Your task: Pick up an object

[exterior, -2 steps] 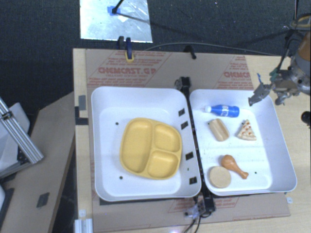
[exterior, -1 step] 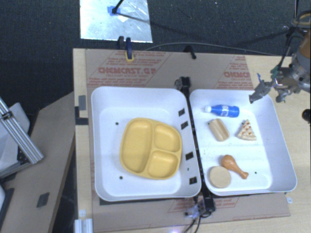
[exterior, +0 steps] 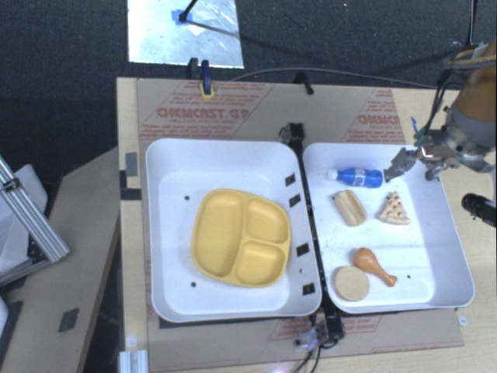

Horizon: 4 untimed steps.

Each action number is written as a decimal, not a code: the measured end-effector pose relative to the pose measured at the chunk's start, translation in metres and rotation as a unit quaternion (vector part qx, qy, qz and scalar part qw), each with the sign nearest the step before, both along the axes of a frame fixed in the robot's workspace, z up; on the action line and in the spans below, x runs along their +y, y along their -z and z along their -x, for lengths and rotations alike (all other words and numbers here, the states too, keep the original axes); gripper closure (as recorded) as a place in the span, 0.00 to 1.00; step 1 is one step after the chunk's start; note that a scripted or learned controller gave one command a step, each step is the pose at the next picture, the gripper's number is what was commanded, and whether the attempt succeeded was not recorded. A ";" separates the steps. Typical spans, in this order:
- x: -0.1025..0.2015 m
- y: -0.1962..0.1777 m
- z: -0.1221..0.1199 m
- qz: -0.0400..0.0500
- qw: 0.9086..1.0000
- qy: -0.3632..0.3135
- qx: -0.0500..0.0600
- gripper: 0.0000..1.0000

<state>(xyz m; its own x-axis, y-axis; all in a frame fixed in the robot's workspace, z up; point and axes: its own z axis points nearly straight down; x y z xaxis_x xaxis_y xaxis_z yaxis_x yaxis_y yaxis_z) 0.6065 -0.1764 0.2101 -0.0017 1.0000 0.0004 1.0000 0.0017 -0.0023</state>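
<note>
The right bin [exterior: 446, 231] holds several toy foods. A blue bottle [exterior: 359, 178] lies on its side near the far wall. A tan bread roll [exterior: 349, 207] is just in front of it, and a pizza slice [exterior: 394, 210] lies to the right of the roll. Nearer the front are a chicken drumstick [exterior: 374, 266] and a round biscuit [exterior: 351, 283]. My gripper [exterior: 415, 167] hangs over the bin's far right corner, just right of the bottle's base. It is open, with nothing between its two spread fingers.
The left bin [exterior: 167, 208] holds a yellow divided plate [exterior: 241, 237]. A black divider with clips [exterior: 304, 208] runs between the bins. A dark cable [exterior: 479, 204] pokes in at the right edge. Brown board surrounds both bins.
</note>
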 end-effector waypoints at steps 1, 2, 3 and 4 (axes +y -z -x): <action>-0.007 0.049 0.007 0.000 1.000 0.000 0.000 0.00; -0.016 0.098 0.002 0.000 1.000 0.000 -0.001 0.00; -0.016 0.085 0.001 0.001 1.000 0.000 -0.004 1.00; -0.019 0.040 0.003 0.001 1.000 0.000 -0.004 1.00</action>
<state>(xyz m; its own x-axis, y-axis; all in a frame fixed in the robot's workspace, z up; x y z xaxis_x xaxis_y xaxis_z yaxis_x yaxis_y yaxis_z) 0.6035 -0.1952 0.1698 -0.0008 1.0000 -0.0018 1.0000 0.0008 0.0058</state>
